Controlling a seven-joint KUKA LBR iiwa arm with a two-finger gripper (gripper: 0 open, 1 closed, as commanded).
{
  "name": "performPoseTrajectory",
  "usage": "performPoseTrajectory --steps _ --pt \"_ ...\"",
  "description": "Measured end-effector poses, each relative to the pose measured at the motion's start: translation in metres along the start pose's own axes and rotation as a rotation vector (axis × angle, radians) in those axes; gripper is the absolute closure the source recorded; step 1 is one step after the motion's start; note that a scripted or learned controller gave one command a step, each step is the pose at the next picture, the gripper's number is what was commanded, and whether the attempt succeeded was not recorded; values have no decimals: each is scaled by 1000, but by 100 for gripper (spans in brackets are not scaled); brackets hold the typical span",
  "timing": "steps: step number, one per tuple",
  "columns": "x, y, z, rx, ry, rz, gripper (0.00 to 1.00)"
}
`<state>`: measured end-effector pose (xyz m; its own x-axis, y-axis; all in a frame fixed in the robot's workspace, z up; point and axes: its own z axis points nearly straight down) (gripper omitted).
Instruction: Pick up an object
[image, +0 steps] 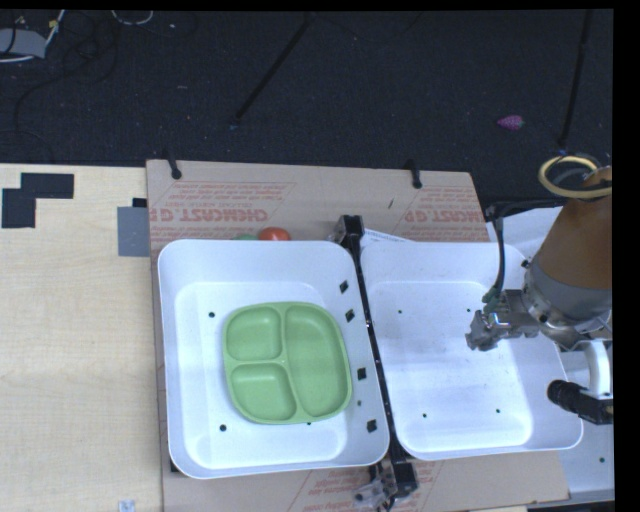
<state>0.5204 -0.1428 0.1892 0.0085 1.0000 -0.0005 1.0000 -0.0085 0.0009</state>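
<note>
Nearest us, our arm (575, 255) reaches in from the right over the right bin (450, 420); our gripper (487, 328) hangs above that bin's right half, and we cannot tell its state; a green divided plate (287, 362) lies flat in the left bin (190, 300), well apart from it; something small and red (274, 235) sits just behind the left bin.

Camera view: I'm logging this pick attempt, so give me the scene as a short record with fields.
left bin: holds a green divided plate, lying flat
right bin: gripper over its right part
arm: reaches in from the right
behind left bin: small red-orange object on the cardboard
held: nothing seen between the fingers
</note>
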Motion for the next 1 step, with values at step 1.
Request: performPoseTrajectory --steps 1 --pt "-1 0 -37 0 0 -11 100"
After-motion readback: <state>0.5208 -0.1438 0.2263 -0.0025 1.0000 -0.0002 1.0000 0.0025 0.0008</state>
